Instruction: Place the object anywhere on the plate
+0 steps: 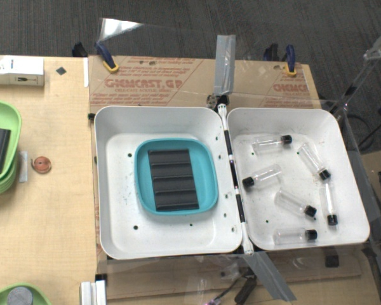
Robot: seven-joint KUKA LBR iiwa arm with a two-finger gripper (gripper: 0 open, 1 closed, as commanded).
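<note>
Arm's away, so I cannot tell the gripper's state; best target looks like the isolated vial [262, 176], then the teal plate [143, 170].

Single fixed camera, mounted above the tabletop [44, 234], looking down at a slant from the near edge toward the dark floor beyond, distant enough to frame both the left bin [114, 234] and right bin [349, 170] whole.
</note>
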